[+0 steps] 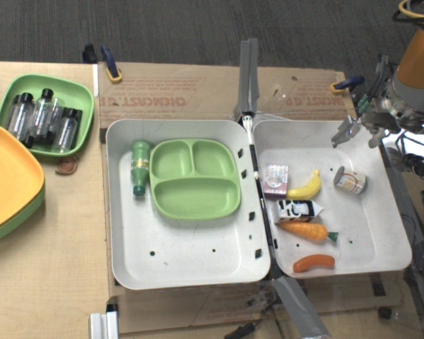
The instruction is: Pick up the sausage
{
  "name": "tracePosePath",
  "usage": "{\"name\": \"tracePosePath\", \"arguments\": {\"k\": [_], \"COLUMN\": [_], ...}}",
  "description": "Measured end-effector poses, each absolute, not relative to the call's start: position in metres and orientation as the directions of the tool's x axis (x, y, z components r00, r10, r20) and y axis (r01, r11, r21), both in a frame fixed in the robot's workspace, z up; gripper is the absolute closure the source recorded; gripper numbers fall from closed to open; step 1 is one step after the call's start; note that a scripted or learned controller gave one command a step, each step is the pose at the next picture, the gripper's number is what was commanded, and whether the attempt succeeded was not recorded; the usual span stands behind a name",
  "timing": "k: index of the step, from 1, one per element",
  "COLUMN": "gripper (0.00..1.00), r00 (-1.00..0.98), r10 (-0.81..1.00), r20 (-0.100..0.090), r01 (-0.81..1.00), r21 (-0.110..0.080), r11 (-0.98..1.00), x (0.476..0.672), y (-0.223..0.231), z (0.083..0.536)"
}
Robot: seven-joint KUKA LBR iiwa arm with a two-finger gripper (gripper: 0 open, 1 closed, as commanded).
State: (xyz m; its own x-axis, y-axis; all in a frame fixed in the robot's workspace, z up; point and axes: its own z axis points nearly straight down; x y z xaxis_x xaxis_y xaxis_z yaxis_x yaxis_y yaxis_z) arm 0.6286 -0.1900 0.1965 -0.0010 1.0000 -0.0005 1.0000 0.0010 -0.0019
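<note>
The sausage (314, 263), orange-red and short, lies near the front edge of the right bin (381, 253). My gripper (357, 135) hangs over the bin's far right corner, well behind the sausage and apart from it. Its two fingers are spread open with nothing between them. A small can (350, 181) lies on its side just below the gripper.
Behind the sausage lie a carrot (307, 230), a milk carton (295, 208), a banana (305, 186) and a pink box (275, 179). The left bin (191, 260) holds a green divided plate (195, 178) and a green bottle (140, 167).
</note>
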Motion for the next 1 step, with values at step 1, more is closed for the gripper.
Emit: {"name": "tracePosePath", "arguments": {"k": [1], "gripper": [0.0], "r00": [0.236], "r10": [0.972], "r20": [0.0], "r01": [0.972], "r21": [-0.003], "r11": [-0.236], "x": [0.5484], "y": [-0.2131], "z": [0.157]}}
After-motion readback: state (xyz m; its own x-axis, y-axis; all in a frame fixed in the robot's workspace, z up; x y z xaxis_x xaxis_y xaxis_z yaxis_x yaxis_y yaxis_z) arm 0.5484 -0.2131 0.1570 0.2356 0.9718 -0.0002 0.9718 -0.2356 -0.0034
